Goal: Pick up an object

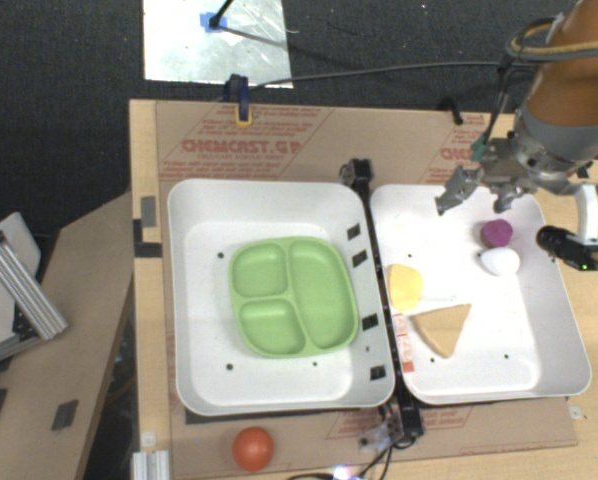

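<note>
Your claw (476, 192) hung spread wide and empty above the right bin (539, 368), poised near the purple ball (496, 232) for a descent.

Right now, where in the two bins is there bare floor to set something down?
The right bin has bare floor along its near edge and right side, past the tan wedge. Its middle is crowded: yellow piece, purple ball, white ball, with the gripper above the far end. In the left bin, the green tray leaves a rim of floor.
</note>
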`<move>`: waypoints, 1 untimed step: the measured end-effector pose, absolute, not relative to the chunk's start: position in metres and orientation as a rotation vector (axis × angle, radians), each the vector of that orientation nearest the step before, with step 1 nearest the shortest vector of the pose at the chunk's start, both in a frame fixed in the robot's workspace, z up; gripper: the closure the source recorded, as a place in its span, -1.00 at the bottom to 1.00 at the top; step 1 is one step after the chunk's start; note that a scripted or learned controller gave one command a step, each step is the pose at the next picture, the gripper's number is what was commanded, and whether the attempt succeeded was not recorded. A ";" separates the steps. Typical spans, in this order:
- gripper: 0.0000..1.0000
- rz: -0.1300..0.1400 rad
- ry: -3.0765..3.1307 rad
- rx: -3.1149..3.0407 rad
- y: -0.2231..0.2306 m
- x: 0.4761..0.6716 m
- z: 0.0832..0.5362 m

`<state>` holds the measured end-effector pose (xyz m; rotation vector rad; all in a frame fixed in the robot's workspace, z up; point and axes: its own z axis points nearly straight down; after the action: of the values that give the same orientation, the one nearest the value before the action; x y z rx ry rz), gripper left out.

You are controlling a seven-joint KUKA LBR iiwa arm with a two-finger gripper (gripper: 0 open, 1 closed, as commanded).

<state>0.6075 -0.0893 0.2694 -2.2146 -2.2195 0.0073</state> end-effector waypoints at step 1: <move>-1.00 -0.002 -2.226 -2.218 -0.089 0.609 0.275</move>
<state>0.6093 -0.0893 0.2746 -2.2184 -2.2264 -0.0023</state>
